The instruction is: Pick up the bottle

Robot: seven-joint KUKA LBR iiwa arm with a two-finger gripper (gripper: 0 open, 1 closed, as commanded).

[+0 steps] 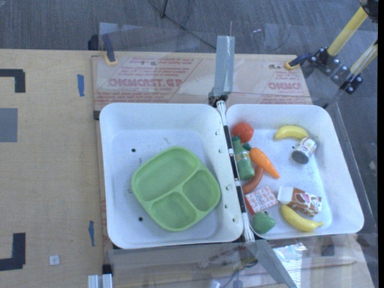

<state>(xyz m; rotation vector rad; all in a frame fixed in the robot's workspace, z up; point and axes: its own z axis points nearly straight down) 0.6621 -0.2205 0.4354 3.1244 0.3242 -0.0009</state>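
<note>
A green bottle (243, 159) lies in the right bin (336, 161), along its left wall, between a red tomato (242, 131) above and an orange carrot (264, 163) to its right.
The left bin (120, 131) holds a green divided plate (175, 188). The right bin also holds two bananas (291, 132) (300, 218), a small can (303, 150), a red sausage (254, 181), a red packet (260, 199), a carton (303, 200) and a green pepper (262, 222).
</note>
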